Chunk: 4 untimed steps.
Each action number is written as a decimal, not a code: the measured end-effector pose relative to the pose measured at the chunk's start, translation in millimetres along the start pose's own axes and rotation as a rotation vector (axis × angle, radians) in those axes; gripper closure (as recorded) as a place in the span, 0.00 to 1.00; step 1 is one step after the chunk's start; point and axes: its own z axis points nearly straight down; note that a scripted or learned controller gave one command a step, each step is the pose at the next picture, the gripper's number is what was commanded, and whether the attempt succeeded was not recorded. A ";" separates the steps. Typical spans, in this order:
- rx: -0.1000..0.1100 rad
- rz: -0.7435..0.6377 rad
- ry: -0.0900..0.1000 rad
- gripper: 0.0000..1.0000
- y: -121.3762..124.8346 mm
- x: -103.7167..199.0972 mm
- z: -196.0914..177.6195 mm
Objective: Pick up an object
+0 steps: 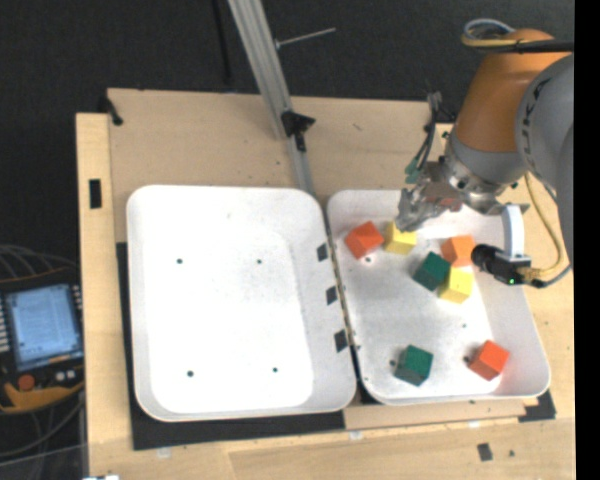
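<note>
The gripper (412, 218) hangs in the upper part of the right bin (520, 318), directly above a yellow cube (401, 239); whether its fingers are spread or closed cannot be told, and nothing is seen held between them. The cube sits turned slightly off the bin's edges and, being a cube, has no clear long axis; its upper edge is hidden under the gripper. Just left lies an orange cube (363, 239). A dark green cube (432, 270) touches a second yellow cube (458, 285). The arm's bulk is cut off at the frame's right.
</note>
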 end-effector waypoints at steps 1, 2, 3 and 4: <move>-0.001 -0.001 0.000 1.00 -0.3 0.1 -65.1; 0.007 -0.004 0.001 1.00 -9.7 54.8 -68.6; 0.009 -0.004 0.001 1.00 -12.7 111.7 -52.1; 0.009 -0.005 0.002 1.00 -19.1 166.9 -56.2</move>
